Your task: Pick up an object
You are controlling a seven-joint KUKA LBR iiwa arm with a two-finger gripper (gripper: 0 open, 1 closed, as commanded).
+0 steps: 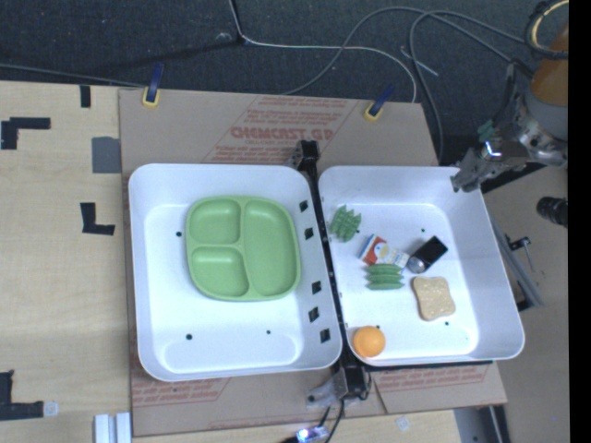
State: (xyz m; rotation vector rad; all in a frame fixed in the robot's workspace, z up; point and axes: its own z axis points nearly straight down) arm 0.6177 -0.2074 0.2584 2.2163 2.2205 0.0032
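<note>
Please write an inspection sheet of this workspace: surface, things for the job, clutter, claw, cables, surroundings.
Surface: wooden bench under cardboard sheet bearing left bin and right bin.
Job's things: in right bin, orange ball, tan sponge, black block, red-white box, two green pieces.
Clutter: green divided plate in left bin.
Claw: claw hangs at right bin's far right corner, apart from all things; open or shut cannot be told.
Cables: thin cables cross the dark floor behind.
Surroundings: black tape marks on bench; two clamps on cardboard.
</note>
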